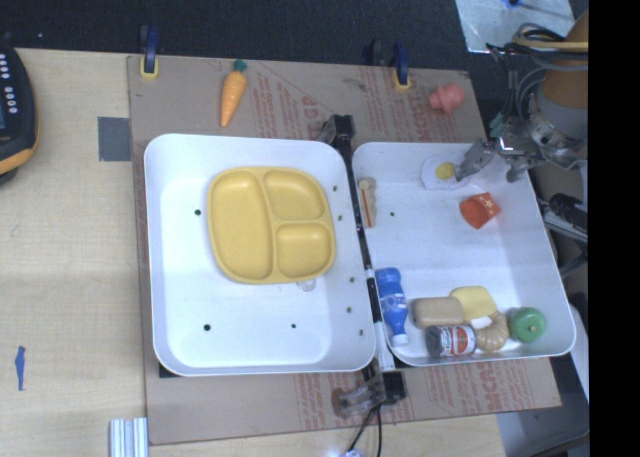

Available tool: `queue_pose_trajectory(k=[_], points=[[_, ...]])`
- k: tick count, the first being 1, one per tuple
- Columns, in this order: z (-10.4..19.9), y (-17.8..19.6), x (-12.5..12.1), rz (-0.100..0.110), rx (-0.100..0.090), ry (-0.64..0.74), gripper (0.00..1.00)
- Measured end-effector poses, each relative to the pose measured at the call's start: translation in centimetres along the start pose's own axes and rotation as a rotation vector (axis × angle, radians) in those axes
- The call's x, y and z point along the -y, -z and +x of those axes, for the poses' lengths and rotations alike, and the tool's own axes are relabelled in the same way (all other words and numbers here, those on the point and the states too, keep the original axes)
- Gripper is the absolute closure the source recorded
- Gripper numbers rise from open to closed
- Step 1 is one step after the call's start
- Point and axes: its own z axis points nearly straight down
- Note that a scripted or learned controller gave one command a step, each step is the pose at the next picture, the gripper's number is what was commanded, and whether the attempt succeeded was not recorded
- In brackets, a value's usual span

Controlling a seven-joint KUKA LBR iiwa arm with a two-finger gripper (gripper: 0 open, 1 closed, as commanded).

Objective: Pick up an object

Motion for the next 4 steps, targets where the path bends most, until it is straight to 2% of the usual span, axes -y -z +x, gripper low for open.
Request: queue_pose_trajectory(k=[1,2,3,4], points=[[17.0,5.0,12.0,0.014,-0.013,0.018,0.0],[15.4,4.7,18.6,0.016,-0.005,0.002,0.0],[12.1,-3.5,17.8,-0.009,0.001,0.003,0.0],[5.5,0.1,11.2,-0.002,0.001,0.0,0.0]])
